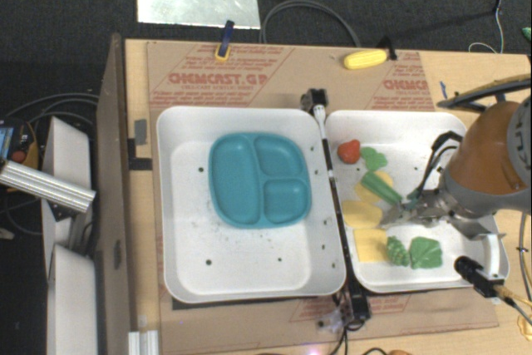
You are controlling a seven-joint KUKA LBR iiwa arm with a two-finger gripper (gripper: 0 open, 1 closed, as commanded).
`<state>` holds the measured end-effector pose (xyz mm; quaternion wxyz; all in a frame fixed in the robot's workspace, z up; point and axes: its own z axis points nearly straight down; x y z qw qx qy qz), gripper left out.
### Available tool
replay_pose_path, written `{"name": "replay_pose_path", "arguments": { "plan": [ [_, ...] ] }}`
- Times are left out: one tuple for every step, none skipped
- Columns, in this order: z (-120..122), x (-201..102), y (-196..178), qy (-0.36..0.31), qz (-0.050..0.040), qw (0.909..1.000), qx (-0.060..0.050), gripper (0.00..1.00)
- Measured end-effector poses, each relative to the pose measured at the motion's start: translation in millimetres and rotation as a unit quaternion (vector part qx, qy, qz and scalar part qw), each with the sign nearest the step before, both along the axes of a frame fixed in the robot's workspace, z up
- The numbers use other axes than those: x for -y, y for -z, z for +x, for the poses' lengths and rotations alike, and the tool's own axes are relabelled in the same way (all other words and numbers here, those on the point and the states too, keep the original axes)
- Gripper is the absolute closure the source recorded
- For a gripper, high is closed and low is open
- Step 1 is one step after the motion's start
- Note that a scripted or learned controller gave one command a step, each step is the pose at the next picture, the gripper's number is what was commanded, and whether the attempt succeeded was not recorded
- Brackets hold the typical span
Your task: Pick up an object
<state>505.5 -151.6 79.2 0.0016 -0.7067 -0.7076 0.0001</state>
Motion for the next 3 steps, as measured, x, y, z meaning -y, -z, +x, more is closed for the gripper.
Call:
{"name": "replay_pose_path", "arguments": {
  "plan": [
    [57.7, -42.3, -18.4, -0.003, -0.0014, 1.0, 0.004, 0.0],
    [93.2, -42.8, -5.5, -0.003, -0.0013, 1.0, 0.004, 0.0],
    [92.7, -42.4, -16.8, -0.003, -0.0013, 1.0, 0.004, 1.0]
  ]
}}
